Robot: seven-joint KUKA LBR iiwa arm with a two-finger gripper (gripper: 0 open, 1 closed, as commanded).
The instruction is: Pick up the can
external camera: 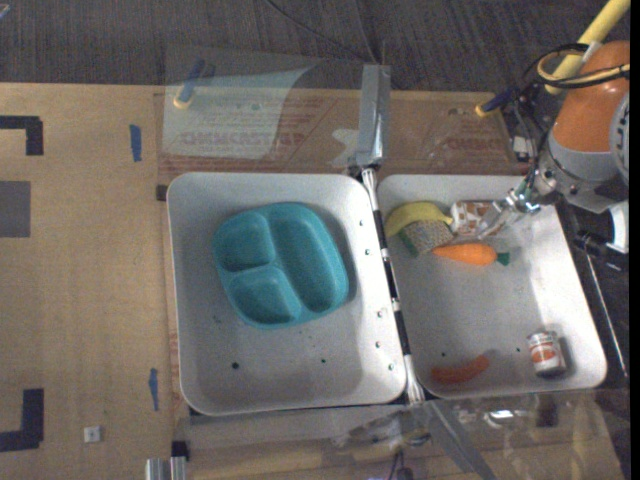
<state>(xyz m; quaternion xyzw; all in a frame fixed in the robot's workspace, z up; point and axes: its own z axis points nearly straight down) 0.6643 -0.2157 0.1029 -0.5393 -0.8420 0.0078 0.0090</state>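
- The can (545,353) stood upright in the near right corner of the right bin (585,298), just beside the wall.
- My gripper (522,199) hung at the far edge of that bin, well apart from the can, by the packet (474,217) and the carrot (466,254); I couldn't tell how the claw was set.
- I judged I'd need to bring it across above the can, come straight down, and mind the wall close behind.
- The orange sausage (459,370) lay near, clear of my line.

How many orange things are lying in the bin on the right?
2: a carrot near the top of the right bin, by the claw, and a sausage-shaped piece at the bottom. More might hide under the arm.
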